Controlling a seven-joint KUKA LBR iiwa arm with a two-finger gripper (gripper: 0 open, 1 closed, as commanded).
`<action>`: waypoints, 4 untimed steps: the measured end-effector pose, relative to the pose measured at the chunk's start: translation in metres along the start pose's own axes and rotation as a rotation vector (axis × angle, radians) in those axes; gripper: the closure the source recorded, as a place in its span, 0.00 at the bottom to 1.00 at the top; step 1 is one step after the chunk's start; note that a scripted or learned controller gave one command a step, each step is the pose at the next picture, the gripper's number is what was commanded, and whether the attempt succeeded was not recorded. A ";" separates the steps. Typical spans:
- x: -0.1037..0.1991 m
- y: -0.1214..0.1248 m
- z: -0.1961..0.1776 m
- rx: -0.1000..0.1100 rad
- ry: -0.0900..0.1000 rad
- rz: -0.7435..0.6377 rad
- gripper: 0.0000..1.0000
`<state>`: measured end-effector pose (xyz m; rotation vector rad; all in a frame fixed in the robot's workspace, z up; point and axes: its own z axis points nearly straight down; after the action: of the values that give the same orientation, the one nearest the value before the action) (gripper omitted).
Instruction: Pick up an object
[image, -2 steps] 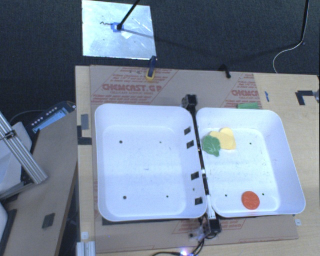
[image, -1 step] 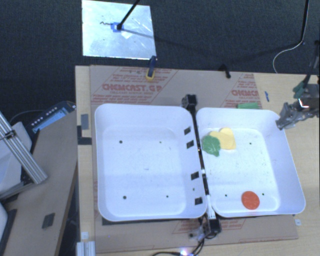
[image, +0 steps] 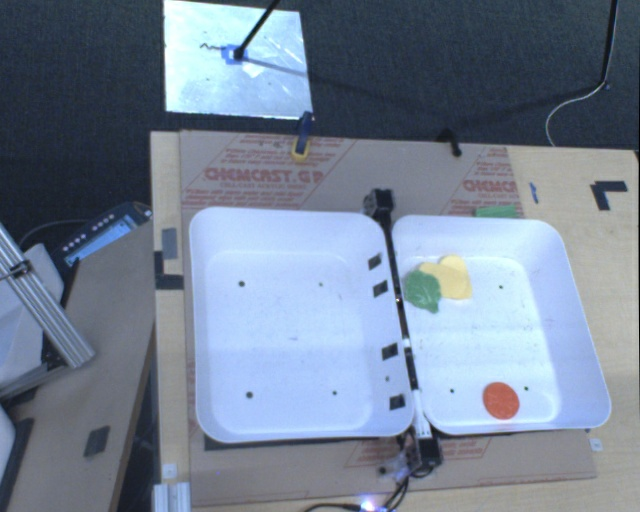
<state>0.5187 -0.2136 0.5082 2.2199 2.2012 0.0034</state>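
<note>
Two shallow white bins sit side by side on the counter (image: 170, 440), on top of a brown sheet (image: 260, 172) with red "CHEMCAST GP" lettering. All the stuff worth grabbing is in the right bin (image: 565, 300).

There's a lumpy green object (image: 422, 291) up in that bin's far-left part, close to the seam between the two bins. A pale yellow object (image: 455, 278) is touching it on its right side; looks like the green one overlaps it a bit, but I can't really tell which one is on top. Well apart from that pair, a flat orange-red disc (image: 501, 400) lies on its own down near the bin's front edge.

The left bin (image: 200, 300) has just a few dark specks on its floor. A row of little black clips (image: 380, 289) runs down the seam where the bins meet.

As for the hand, honestly can't tell if it's released or clenched, so I won't call it. All three objects are lying loose on the bin floor.

Other bits around:
- a small green piece (image: 497, 211) on the brown sheet just past the right bin's far rim
- a yellow and blue clamp (image: 301, 148) at the sheet's far edge
- a shiny metal plate (image: 238, 60) on the dark floor beyond that
- a thin white cable (image: 580, 95) curling in at the top right
- an aluminium rail (image: 40, 310) and a blue-black keypad thing (image: 100, 232) off to the left
</note>
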 end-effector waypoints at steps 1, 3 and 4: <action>0.045 -0.037 0.164 0.026 0.015 -0.010 1.00; 0.203 -0.036 0.273 0.008 0.011 -0.021 1.00; 0.259 -0.033 0.193 0.004 0.012 -0.019 1.00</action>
<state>0.4899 0.0433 0.3119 2.2064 2.2300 0.0120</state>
